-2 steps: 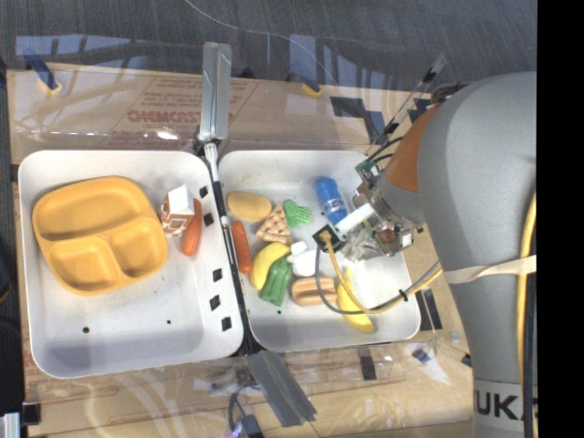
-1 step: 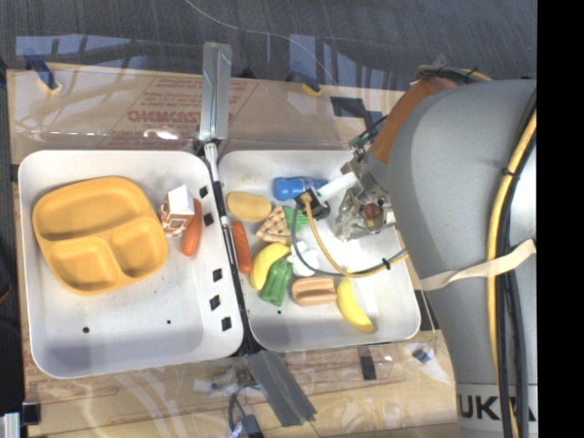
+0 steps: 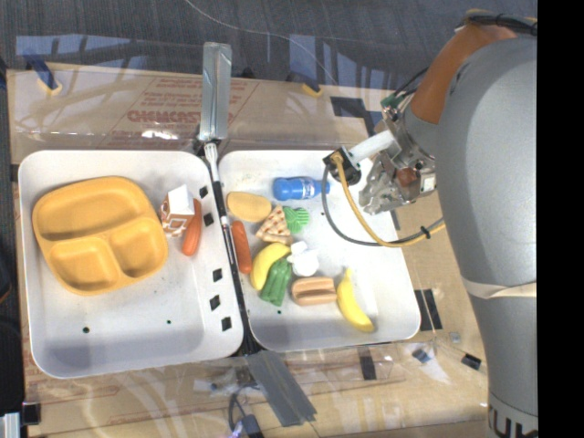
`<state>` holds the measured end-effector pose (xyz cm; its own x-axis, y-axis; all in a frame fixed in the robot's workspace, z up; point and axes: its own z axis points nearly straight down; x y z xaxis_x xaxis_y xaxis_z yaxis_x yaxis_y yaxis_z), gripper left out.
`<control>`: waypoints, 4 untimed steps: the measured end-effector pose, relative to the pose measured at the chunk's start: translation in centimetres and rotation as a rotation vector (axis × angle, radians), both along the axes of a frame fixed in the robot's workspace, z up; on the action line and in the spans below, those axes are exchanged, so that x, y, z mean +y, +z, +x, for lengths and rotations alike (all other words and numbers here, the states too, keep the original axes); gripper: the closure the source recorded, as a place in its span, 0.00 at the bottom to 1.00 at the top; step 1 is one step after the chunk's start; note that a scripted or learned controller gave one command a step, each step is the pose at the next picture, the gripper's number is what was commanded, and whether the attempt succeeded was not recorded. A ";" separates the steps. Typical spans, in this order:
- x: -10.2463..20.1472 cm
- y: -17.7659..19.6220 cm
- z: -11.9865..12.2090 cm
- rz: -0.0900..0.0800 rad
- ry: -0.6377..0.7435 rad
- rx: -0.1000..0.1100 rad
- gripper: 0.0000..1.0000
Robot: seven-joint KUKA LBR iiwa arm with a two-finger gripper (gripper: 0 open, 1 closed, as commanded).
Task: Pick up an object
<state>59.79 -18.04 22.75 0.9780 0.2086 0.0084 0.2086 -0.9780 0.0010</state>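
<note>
The right bin [image 3: 388, 281] holds several toy foods: a blue bottle [image 3: 297, 188], a tan oval bread [image 3: 248, 205], a pizza slice [image 3: 273, 227], a green piece [image 3: 297, 217], a red sausage [image 3: 241, 246], a yellow fruit [image 3: 266, 263], a green pepper [image 3: 276, 282], a hot dog [image 3: 313, 290] and a banana [image 3: 354, 305]. My gripper [image 3: 381, 188] hangs above the bin's upper right part, to the right of the blue bottle and apart from it. Nothing is seen held in it.
The left bin [image 3: 119, 331] holds a yellow divided tray [image 3: 96, 233], a small white and brown box [image 3: 177, 208] and an orange sausage [image 3: 192, 235]. A yellow and black cable [image 3: 365, 235] loops below the gripper. The grey arm [image 3: 497, 181] fills the right side.
</note>
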 end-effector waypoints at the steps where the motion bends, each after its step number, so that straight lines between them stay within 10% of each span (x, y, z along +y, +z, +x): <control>1: 0.0 -0.6 -0.2 0.002 0.000 0.011 0.00; 2: 5.3 -11.8 -7.8 0.004 0.005 0.024 0.00; 3: 8.7 -13.8 -0.1 0.003 -0.002 0.013 0.00; 4: 9.1 -3.2 -4.9 0.001 -0.004 0.003 0.00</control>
<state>54.89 -8.98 19.52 0.9787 0.2051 0.0054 0.2051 -0.9787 -0.0008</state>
